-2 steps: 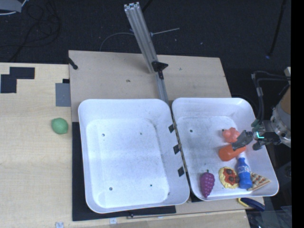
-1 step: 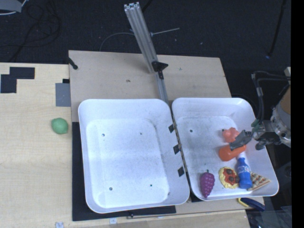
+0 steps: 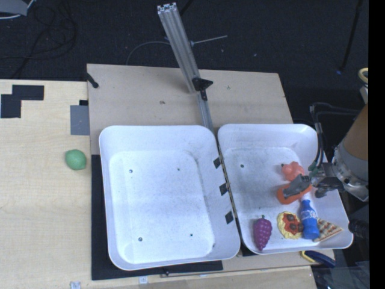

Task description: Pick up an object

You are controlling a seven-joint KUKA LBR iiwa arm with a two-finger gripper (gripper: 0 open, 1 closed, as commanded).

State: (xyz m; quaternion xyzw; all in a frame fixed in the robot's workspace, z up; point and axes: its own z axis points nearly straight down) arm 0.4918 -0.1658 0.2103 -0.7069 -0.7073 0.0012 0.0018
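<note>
The right white bin [image 3: 264, 143] holds several small toys. A salmon-pink piece [image 3: 292, 170] lies near its right side, with a red-orange piece [image 3: 283, 195] just in front of it. Along the front edge sit purple grapes [image 3: 262, 232], a yellow and red toy [image 3: 289, 224], a blue bottle [image 3: 308, 218] and a pizza slice [image 3: 330, 228]. My gripper [image 3: 310, 188] reaches in from the right, low over the red-orange piece and just above the blue bottle. Its fingers are spread, the left fingertip [image 3: 295, 189] over the red-orange piece, and nothing is between them.
The left white bin [image 3: 120, 138] sits beside the right one. A green ball [image 3: 76, 159] rests on the bench left of the bins. A slanted aluminium bar [image 3: 182, 50] rises behind them. A yellow and blue object [image 3: 319, 257] lies outside the right bin's front corner.
</note>
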